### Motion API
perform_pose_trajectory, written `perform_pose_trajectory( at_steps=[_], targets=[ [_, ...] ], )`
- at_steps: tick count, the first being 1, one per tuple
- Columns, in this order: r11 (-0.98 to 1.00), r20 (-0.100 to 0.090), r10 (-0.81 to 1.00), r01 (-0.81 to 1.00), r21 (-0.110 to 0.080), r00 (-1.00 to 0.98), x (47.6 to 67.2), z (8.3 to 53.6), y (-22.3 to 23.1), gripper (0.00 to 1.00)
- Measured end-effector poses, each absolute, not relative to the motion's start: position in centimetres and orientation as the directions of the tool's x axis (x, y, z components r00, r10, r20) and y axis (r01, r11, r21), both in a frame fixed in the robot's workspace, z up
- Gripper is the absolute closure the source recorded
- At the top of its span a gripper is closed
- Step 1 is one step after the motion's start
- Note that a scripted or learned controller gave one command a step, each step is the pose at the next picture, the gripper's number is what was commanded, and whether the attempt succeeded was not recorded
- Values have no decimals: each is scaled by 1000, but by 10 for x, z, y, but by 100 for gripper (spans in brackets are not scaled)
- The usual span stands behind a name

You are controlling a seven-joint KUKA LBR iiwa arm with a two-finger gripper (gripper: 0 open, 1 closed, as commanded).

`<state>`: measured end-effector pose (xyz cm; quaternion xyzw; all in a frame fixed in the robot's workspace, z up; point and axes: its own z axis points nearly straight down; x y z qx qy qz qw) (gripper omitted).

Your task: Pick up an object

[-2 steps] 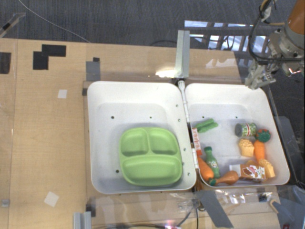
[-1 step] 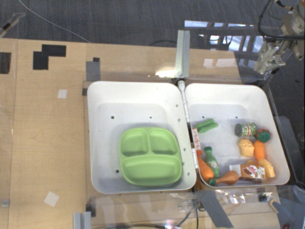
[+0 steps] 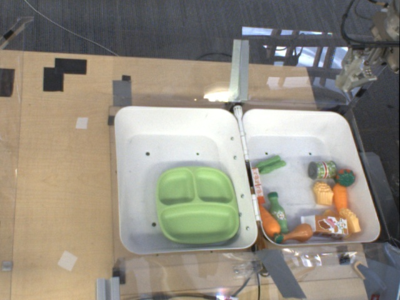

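Gripper [image 3: 357, 74] hangs past the right bin's [image 3: 300, 120] corner - glossy plastic toys inside, smooth three-compartment green tray [image 3: 197, 204] left.

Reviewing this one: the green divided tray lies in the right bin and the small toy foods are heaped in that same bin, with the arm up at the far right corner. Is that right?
Not quite. The camera view shows the green divided tray in the left bin, by itself. The toy foods do lie in the right bin, and the gripper is up at the far right corner, above the bench.
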<state>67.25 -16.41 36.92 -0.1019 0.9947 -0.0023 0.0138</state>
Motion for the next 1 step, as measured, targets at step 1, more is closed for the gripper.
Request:
perform_pose_trajectory(
  at_steps=[1],
  targets=[
    [991,-14,-133,-133,-4,-991,670,404,-192,100]
  ],
)
